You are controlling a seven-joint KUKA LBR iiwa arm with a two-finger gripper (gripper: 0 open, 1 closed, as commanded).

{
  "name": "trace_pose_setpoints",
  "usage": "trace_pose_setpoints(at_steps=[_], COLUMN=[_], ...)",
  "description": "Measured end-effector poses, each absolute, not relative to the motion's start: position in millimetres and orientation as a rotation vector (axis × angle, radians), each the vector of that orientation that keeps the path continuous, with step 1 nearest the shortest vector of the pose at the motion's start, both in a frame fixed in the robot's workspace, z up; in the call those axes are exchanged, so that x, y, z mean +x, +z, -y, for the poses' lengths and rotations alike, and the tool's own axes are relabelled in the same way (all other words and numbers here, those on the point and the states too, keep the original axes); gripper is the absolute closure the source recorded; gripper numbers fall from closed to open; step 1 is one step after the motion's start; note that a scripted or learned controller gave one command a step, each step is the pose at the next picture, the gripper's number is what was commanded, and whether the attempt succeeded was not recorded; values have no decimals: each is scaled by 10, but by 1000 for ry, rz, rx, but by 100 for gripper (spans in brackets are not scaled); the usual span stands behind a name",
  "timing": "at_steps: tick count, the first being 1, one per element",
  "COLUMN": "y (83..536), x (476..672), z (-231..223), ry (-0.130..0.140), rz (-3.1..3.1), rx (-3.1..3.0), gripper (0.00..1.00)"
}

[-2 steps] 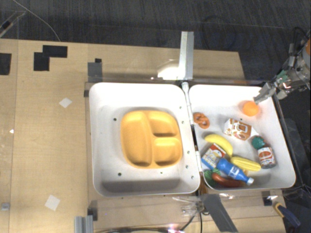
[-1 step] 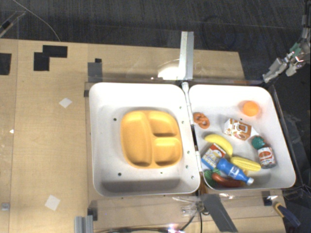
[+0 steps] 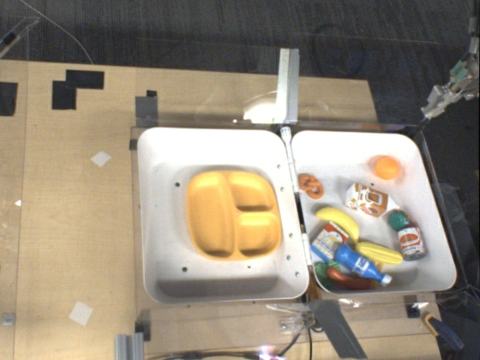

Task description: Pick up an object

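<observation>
The left bin [image 3: 150, 201] holds one thing, a yellow divided tray [image 3: 232, 214] lying flat near its middle, with bare white floor all round it. The right bin [image 3: 427, 193] holds the loose items to pick from. An orange ball [image 3: 387, 167] sits alone near the far right corner, and a brown pretzel [image 3: 310, 186] lies just beside the wall shared with the left bin. A white and brown carton [image 3: 367, 199] sits between them, nearer the middle. Below it lie a banana [image 3: 337, 222], a red jar [image 3: 406, 235] with a green top, and a second banana [image 3: 379, 253]. At the near edge, a red and white packet [image 3: 328, 240], a blue bottle [image 3: 358, 263] and a red sausage-like piece [image 3: 349, 278] are crowded together and touching.

The far part of the right bin has the most free floor, around the ball.

The gripper [image 3: 442, 96] hangs beyond the right bin's far right corner, well apart from every item; it is too small and blurred to tell how it is set.

The bins rest on a light wooden tabletop [image 3: 75, 223], with dark carpet [image 3: 225, 13] beyond.
</observation>
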State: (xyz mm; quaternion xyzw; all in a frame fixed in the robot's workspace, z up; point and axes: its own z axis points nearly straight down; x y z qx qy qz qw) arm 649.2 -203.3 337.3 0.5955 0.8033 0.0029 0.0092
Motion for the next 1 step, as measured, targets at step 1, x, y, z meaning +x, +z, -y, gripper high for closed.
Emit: trace_pose_setpoints(at_steps=[1], y=[3056], x=[6701], z=[2044], ry=[4], rz=[-2317], rx=[2113], gripper=[100])
